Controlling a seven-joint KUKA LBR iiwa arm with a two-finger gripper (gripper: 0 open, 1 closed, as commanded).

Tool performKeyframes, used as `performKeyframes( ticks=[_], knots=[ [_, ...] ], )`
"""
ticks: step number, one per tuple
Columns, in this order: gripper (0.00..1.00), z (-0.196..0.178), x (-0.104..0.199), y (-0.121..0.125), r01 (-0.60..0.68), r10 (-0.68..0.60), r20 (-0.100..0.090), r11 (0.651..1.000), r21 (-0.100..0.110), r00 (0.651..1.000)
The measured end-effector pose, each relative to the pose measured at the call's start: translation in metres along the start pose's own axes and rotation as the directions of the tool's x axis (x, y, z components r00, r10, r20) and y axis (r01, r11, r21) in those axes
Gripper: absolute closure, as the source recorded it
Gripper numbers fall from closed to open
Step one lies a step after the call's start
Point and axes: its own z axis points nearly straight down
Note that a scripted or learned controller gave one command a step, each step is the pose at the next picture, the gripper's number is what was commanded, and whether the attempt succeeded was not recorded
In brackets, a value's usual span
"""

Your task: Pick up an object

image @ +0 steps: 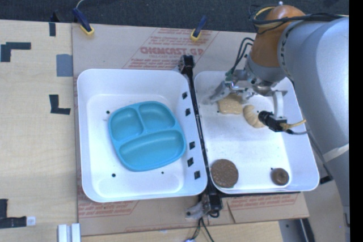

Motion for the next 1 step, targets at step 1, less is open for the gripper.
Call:
performKeyframes(
  ticks=[1],
  knots=[
    [1.00, -0.0101, 0.0002, 0.0004, 0.002, -0.002, 0.001, 1.000, -0.001, 1.000]
  ],
)
